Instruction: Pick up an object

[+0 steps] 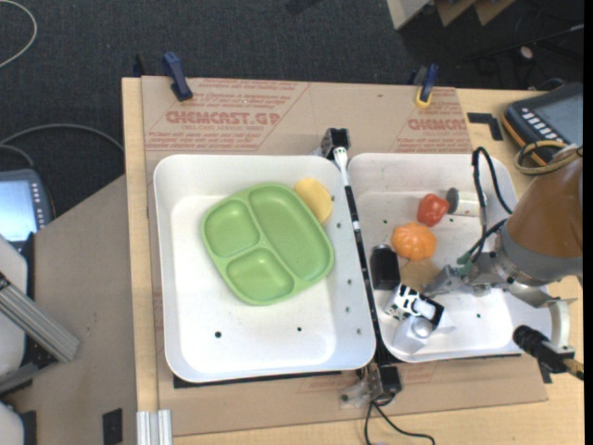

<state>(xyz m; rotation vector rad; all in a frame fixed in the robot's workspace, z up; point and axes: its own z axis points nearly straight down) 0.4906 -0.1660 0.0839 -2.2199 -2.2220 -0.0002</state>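
1. The right bin (463,167), right of centre in the frame, bears an orange pumpkin-like object (413,240), a small red object (432,209) just above and to its right, and a black block (384,268) against the bin's left wall. These lie loose and apart, so any one could serve as the thing to pick up.
2. The gripper (414,310) sits low in the lower left of that bin, below the black block. Whether it is spread or pressed together cannot be told; nothing is seen pinched in it.
3. The arm (547,235) enters from the frame's right edge, slanting down and to the left. Judged: a descent for a grasp, no pick confirmed.
4. The left bin (176,276) holds a green divided tray (269,244), with a yellow object (314,197) touching its upper right corner. Both lie well apart from the gripper.
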